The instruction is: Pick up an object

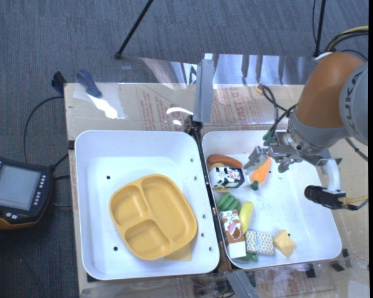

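a: gripper (265,164) right of centre in the frame, over the upper part of the right bin (317,228). closed on what looks like a toy carrot (261,172), orange with a green tip at the lower end, seen between the fingers (256,156).

b: lifted, or resting on the floor of the bin?

a: hard to judge from above. seemingly raised a little, apart from the other pieces. so: grasp apparently made, lift at most just begun, carrying clear not yet done.

b: around it?

a: just left, against the bin's left wall, a black-and-white cow-print carton (226,177) under a brown sausage-like piece (224,161). lower down, green pods (227,202), a yellow banana-shaped toy (245,214), a small printed box (232,227), a patterned packet (259,242) and a yellow wedge (284,243).

b: and further left?

a: left bin (99,154) with a yellow divided tray (152,216). far left of the frame, a teach pendant (15,191) on the floor.
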`<state>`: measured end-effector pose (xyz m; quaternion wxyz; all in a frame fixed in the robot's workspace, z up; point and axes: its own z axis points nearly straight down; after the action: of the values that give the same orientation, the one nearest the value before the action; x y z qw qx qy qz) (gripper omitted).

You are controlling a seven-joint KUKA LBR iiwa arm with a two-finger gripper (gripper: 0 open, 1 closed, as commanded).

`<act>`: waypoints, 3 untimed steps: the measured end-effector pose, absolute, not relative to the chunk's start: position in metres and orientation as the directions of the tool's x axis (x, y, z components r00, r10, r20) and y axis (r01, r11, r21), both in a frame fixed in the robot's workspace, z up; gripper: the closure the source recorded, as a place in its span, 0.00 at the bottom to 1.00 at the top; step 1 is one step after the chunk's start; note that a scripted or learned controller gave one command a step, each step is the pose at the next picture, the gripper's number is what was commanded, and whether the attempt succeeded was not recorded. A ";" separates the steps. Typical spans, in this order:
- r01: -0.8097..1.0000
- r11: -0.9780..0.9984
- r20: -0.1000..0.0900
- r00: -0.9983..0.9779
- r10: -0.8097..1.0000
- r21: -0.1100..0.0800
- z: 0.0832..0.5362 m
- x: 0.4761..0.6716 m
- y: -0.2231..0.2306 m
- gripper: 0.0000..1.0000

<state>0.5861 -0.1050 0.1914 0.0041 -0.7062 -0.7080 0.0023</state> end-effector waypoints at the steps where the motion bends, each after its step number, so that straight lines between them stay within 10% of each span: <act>1: 0.927 -0.375 -0.002 0.375 0.927 -0.006 0.241 0.542 -0.188 0.00; 2: 0.956 -0.293 0.000 0.293 0.956 -0.023 0.103 0.603 -0.154 0.00; 3: 0.927 -0.376 -0.004 0.376 0.927 -0.004 0.086 0.604 -0.134 0.00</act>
<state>0.6044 -0.1342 0.0863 0.0007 -0.8295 -0.5585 0.0030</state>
